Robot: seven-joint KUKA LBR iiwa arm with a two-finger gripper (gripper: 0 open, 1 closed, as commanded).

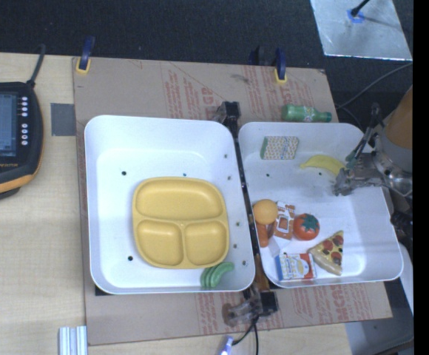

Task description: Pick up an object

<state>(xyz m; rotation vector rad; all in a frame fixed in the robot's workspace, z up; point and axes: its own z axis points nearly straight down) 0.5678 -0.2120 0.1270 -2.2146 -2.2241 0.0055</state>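
Right bin [377,228]: banana [322,164] at the back, just beside the gripper [345,186]; patterned card [279,148] in the back left corner; orange [265,211], small carton [282,222], tomato [306,226] in mid row; pizza slice [329,253] and box [294,266] at the front. Gripper sits low over the bin's right side, holding nothing visible; finger spread cannot be told. Left bin [103,198]: yellow tray [180,221], green item [217,274] at its front edge. Green bottle [305,114] lies behind the right bin.

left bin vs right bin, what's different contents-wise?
The left bin holds a big yellow divided tray and a green item by its near edge; the right bin holds many small items, including a banana, tomato and pizza slice. The gripper hangs over the right bin, not the left. Both are shallow and white.
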